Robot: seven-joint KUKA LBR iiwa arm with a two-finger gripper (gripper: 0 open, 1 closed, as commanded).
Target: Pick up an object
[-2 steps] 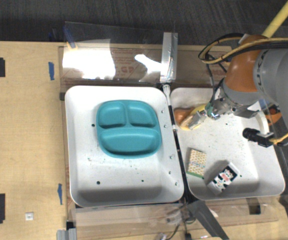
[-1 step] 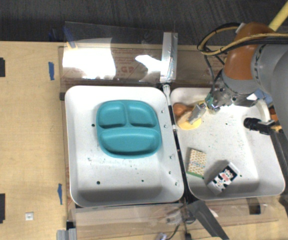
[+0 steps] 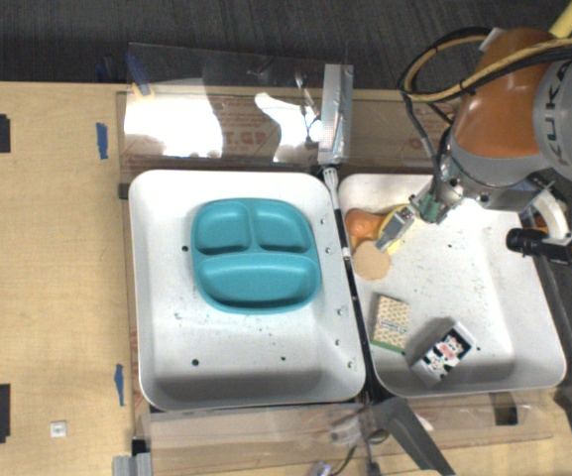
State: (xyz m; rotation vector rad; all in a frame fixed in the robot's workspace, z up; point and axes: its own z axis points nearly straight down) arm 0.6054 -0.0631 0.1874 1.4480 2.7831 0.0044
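In the right bin [image 3: 484,266] an orange ball-like object [image 3: 362,225] lies at the far left corner, with a tan round disc [image 3: 371,262] just in front of it. My gripper [image 3: 397,228] reaches down from the upper right and sits right beside the orange object and above the disc. A patterned card [image 3: 392,322] and a small dark box with a white label [image 3: 442,349] lie toward the bin's front. The left bin [image 3: 167,345] bears a teal divided plate [image 3: 256,253].
A clear plastic sheet [image 3: 226,117] and a metal bracket [image 3: 333,112] stand behind the bins. The arm's orange band [image 3: 504,97] hangs over the right bin's far side. Wooden bench surface [image 3: 38,266] lies to the left.
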